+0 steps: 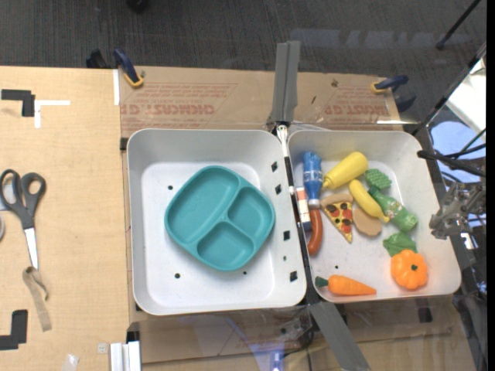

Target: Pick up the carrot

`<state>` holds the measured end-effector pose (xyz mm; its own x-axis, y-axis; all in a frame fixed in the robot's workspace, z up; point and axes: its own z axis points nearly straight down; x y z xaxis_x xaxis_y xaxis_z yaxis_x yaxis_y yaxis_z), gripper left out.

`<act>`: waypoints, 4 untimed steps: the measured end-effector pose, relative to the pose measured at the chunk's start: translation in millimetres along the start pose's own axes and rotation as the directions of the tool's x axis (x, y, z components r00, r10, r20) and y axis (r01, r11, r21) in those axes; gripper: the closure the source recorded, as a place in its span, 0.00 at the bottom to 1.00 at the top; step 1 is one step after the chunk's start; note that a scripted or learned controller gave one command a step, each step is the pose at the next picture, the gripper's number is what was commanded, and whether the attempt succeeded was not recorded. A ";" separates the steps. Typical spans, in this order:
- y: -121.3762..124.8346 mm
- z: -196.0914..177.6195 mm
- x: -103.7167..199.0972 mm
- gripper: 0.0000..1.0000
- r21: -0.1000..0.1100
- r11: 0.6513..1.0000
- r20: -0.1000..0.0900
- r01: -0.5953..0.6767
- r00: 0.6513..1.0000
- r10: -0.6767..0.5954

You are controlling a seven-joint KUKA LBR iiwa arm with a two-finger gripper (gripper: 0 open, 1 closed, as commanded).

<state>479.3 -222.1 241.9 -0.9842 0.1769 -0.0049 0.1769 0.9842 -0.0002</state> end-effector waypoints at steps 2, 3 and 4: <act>13.4 -76.2 -70.6 0.00 0.000 0.971 0.001 -0.239 0.971 0.239; 4.4 86.4 -20.3 0.00 0.000 0.984 -0.004 -0.177 0.984 0.177; 33.6 149.9 7.6 0.00 0.000 0.962 -0.004 -0.272 0.962 0.272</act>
